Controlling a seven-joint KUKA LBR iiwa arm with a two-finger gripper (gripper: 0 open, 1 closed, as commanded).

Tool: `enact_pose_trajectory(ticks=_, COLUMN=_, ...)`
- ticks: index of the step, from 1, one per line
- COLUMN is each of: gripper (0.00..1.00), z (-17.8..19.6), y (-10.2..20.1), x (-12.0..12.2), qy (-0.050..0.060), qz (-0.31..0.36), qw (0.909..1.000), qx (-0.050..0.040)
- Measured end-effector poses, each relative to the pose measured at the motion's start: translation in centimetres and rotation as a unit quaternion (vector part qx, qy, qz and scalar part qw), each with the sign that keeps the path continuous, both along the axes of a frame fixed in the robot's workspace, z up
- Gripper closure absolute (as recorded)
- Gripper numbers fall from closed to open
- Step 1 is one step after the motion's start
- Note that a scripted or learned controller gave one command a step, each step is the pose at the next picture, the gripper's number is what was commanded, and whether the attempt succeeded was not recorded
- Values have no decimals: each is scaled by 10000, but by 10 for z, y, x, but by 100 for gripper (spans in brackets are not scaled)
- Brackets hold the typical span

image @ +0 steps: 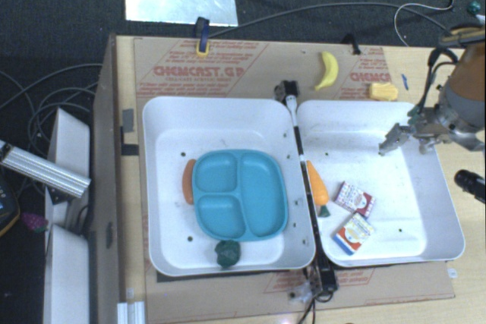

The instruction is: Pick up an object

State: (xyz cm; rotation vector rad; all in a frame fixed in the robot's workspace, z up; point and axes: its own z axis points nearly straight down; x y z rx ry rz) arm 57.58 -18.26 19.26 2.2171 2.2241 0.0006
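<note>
Two small boxes low in the right bin, well apart from the empty, spread-fingered gripper.

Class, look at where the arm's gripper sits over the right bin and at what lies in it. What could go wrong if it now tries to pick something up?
1. The two small boxes lie close together, so the gripper might nudge one while closing on the other.
2. The carrot lies against the bin wall; the fingers may strike the wall or clip only its edge.
</note>
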Motion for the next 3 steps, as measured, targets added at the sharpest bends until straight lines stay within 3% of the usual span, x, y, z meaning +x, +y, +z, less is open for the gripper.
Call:
enact_pose_trajectory(ticks=1, gripper=0, z=-49, y=70, x=-54, qy=8, qz=2, qw=10000, qx=7)
enact_pose_trajectory(ticks=2, gripper=0, z=-103, y=71, x=-61, qy=-44, qz=-5, qw=10000, qx=5)
enact_pose_trajectory(ticks=3, gripper=100, z=-91, y=70, x=-59, qy=-75, qz=-6, qw=10000, qx=-2)
